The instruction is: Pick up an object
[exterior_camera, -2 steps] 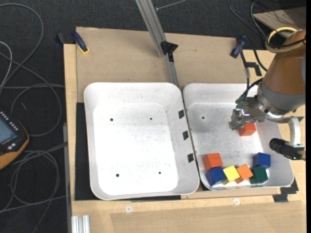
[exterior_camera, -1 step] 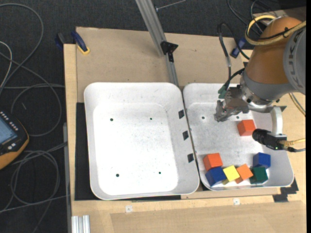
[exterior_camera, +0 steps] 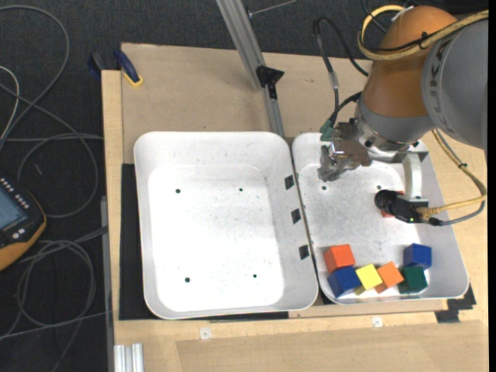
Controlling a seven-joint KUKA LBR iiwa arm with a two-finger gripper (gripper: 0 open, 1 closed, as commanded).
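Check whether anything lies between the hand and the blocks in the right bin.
Nothing visible does. The hand is over the far end of the right bin; the blocks sit clustered at its near end, with bare bin floor between them.

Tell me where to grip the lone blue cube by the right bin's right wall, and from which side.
Come straight down on the blue cube and close on its left and right faces. The green block sits against its near side, so those sides look freer. The pincer hangs over the bin's far end.
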